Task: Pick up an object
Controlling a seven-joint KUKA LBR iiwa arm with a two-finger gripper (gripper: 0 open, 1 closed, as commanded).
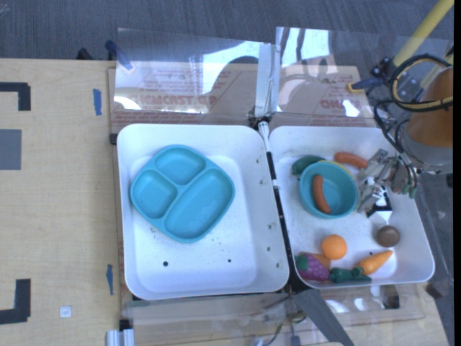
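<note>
Wooden worktop carries two bins: left bin holds a blue divided plate; right bin holds a bowl, orange ball, carrot. The gripper hovers just right of the bowl, grasp state I cannot tell; nothing looks lifted yet.

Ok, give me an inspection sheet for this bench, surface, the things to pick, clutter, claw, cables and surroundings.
Surface: two white bins side by side, left bin and right bin.
Job's things: right bin holds a blue bowl with a sausage inside, another sausage, an orange, a carrot, a brown ball, purple grapes and a green item.
Clutter: a blue divided plate in the left bin.
Claw: claw sits low beside the bowl; grip state unclear.
Cables: black cables loop by the wrist.
Surroundings: clear panels behind the bins, wooden board to the left.
</note>
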